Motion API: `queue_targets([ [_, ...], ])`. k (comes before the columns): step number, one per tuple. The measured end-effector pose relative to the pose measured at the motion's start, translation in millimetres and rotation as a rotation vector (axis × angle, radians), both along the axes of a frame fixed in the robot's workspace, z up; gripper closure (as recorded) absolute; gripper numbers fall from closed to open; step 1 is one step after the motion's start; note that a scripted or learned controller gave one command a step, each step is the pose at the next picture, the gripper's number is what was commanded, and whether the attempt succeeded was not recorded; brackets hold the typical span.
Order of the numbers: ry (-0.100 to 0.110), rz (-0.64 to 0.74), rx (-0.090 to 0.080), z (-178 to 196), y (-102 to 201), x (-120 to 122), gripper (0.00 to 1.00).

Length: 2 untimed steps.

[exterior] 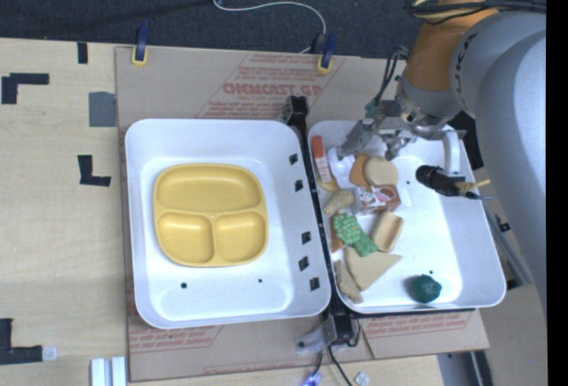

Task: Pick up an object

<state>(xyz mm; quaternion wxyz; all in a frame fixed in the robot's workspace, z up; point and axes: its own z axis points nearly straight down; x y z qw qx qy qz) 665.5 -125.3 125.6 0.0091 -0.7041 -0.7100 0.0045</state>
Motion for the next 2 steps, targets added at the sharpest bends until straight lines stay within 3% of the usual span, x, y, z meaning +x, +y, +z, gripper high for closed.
queue_targets([
  [1,-0.032,-0.007,-0.013,-23.3,9.7,-2.7,0.00],
  [2,-0.035,-0.005,-0.011,-37.2,-11.0,-3.6,0.00],
])
